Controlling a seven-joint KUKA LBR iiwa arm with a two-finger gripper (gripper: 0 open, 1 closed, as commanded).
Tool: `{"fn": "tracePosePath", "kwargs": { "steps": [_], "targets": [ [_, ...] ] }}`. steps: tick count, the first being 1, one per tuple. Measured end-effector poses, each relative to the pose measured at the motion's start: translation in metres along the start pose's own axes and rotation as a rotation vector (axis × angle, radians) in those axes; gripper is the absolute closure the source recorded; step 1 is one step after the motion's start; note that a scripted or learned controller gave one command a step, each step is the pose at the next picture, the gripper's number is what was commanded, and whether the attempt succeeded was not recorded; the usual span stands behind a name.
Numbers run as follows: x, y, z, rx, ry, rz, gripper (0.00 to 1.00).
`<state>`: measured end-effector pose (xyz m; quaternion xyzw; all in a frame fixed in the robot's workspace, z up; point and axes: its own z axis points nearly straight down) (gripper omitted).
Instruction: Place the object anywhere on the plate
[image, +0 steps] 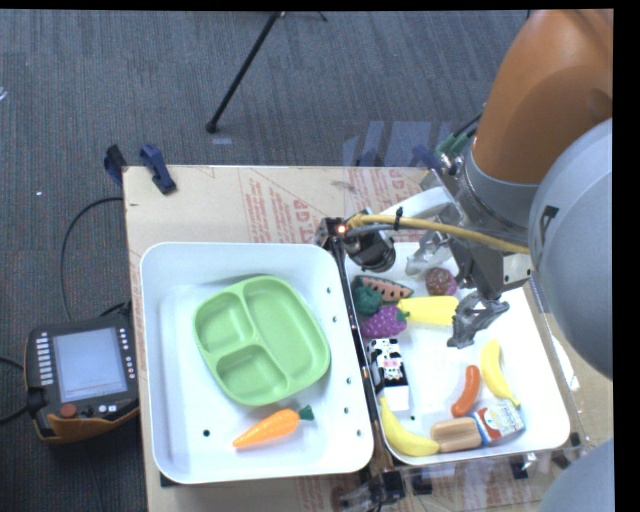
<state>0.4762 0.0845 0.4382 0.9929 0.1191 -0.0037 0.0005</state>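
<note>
Jaws apart, gripping nothing, above glossy white bin (540, 375); moulded green three-compartment plate (262, 338) leftward.

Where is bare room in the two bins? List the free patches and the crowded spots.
Free: all three compartments of the green plate; the left bin floor left of the plate; the right bin middle, between the cow toy and sausage. Crowded: right bin's top, around the grapes, and its lower edge by the banana.

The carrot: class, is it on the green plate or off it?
Off. The carrot lies on the left bin's floor, just below the plate's lower edge; all three plate compartments show bare green.
</note>
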Motion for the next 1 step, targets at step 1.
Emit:
{"fn": "tracePosePath", "kwargs": {
  "steps": [1],
  "targets": [
    [-0.0092, 0.0387, 0.0399, 0.001, -0.003, 0.042, 0.0]
  ]
}}
